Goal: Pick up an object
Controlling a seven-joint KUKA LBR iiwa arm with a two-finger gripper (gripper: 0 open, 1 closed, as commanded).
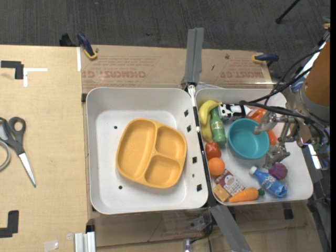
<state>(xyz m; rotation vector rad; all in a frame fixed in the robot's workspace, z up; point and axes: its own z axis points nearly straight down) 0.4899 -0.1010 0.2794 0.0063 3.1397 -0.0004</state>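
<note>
Tool [275,140] hung over right bin [299,190], at teal bowl [248,139] rim; grip state unclear, cannot tell. Bowl likely light, stiff, slick plastic; rim pinch judged best hold.

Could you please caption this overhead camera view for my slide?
Gripper hovers beside the teal bowl in the cluttered right bin; yellow divided plate lies in the left.

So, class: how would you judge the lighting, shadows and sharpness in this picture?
Camera view: soft, even light; the yellow divided plate casts only a faint shadow on the left bin; mild sheen on the teal bowl; scissors and bin contents are sharp; the arm's orange band at the frame edge looks soft.
</note>
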